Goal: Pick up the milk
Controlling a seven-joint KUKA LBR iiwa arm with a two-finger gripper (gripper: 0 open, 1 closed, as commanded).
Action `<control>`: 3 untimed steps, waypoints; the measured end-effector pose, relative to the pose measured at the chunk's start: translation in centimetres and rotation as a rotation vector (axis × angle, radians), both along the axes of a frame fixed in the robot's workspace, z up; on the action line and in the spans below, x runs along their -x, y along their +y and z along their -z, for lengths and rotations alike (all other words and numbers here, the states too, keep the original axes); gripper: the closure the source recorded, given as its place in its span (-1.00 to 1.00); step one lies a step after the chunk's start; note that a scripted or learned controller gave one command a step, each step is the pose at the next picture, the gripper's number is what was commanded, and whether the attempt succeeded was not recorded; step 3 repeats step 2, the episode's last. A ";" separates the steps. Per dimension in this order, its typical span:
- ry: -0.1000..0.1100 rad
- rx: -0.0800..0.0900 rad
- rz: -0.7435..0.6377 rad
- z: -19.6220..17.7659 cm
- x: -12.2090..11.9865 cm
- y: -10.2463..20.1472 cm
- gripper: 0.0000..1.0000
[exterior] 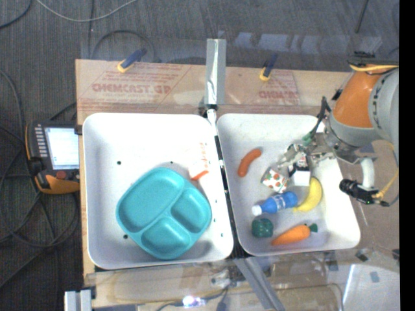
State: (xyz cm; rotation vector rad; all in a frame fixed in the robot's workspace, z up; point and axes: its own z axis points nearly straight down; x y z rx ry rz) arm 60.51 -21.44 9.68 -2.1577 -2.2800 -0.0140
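The gripper point(297, 162) hangs low over the right bin point(343, 235), reached in from the right, with the arm's orange band above it. Its tip is a tangle of dark and pale parts against the white floor, and I cannot tell whether it is wide, narrow or closed on anything. It sits just beside the milk point(275, 179), on the carton's upper right and perhaps touching its edge. That placing reads as a final approach to a grasp, not a lift, since the carton appears to rest on the bin floor.

The milk is a small white carton with red and green patches, lying tilted near the middle of the right bin. It is crowded: a bottle point(277, 203) lies just below it and a banana point(312, 194) lies to the lower right, under the gripper's side. That probably explains the approach from the freer upper side. A carrot point(293, 234) and a green lump point(262, 227) lie nearer the front wall, well clear of the grasp.

The left bin point(104, 141) holds a teal plate point(164, 212).
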 end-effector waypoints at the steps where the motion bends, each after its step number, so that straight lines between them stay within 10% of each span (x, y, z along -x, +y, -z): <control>1: 0.001 0.004 0.000 -0.8 0.1 -0.2 1.00; 2: 0.008 0.010 0.201 -11.5 2.1 1.2 1.00; 3: 0.008 0.010 0.201 -11.5 2.1 1.2 1.00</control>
